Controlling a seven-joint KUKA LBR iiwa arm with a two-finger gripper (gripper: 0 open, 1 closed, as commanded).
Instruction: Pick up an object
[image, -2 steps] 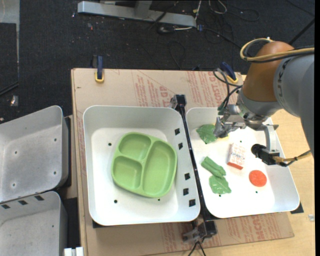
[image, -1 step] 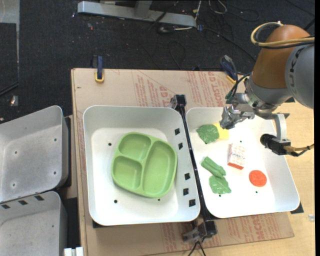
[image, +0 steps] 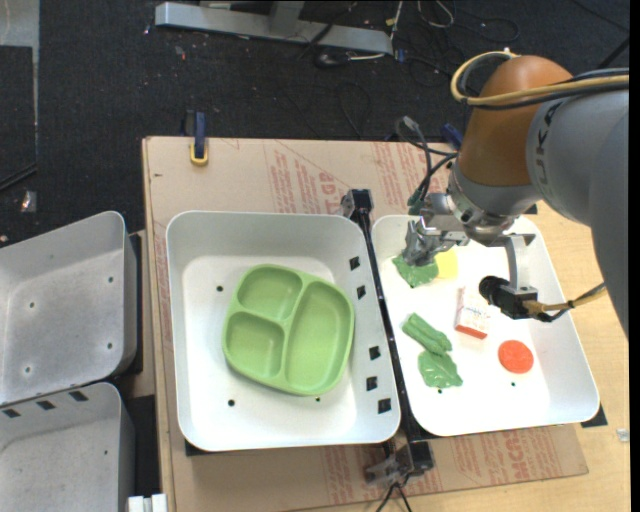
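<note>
The gripper (image: 425, 250) hangs low over the far left corner of the right bin (image: 545, 400), with the arm (image: 590, 150) reaching in from the right. It is right down on a green piece (image: 412, 270), touching it or nearly so. From here I can't tell whether its grip is closed, released, or has hold of anything.

The green piece lies on the bin floor close to the wall shared with the left bin (image: 200, 300). It is a flat, lumpy shape. Its long axis runs roughly across the bin, with the left end toward the dividing wall and the right end a little nearer the front. A yellow piece (image: 447, 264) lies just beside that right end, touching it or almost.

Nearer the front, a green strip (image: 427, 333) lies slantwise, with its far end toward the dividing wall and its near end toward the bin's middle. A green lump (image: 440, 372) sits just in front of it. A small red and white box (image: 472, 318) lies in the middle of the bin, its long axis running front to back and slightly tilted. An orange disc (image: 515, 356) lies flat, near the box on its front right.

In the left bin a green plate (image: 289, 328) with three compartments lies face up, well apart from the gripper. Both bins sit on a brown bench (image: 280, 170).
</note>
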